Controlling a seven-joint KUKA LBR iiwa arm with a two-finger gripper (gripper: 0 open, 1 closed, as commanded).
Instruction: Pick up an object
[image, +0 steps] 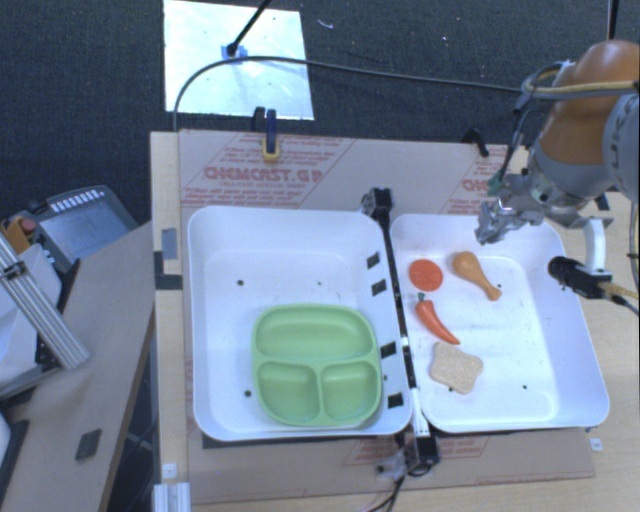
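You have the surface (300, 165) carrying two shallow white bins side by side, and the arm (590, 100) reaching in from the right of the camera view. The pick looks barely begun: nothing hangs from the gripper (492, 225), which sits over the far edge of the right bin (575, 390), above and apart from every object. Whether its fingers are released or clenched you cannot tell here; they are too small and dark against the bin rim. So, as a judgement, all of the work remains: choose an object, descend, close, lift.

The left bin (230, 250) holds one thing, a light green divided tray (315, 365) with three compartments, lying in the near half toward the dividing wall. The tray itself carries nothing.

The right bin holds the likely candidates, all toy foods clustered in its left half. Largest is the tan slice of bread (456, 368), lying flat nearest the front. Next comes the drumstick (475, 273), tan, angled across the back of the bin and closest to the gripper, so it seems the handiest target. The orange carrot (436, 320) lies slanted between the bread and the red disc (426, 274), which rests flat near the dividing wall, just beside the drumstick. None of these four touches another, as far as you can see, which should leave room to come down around any one.
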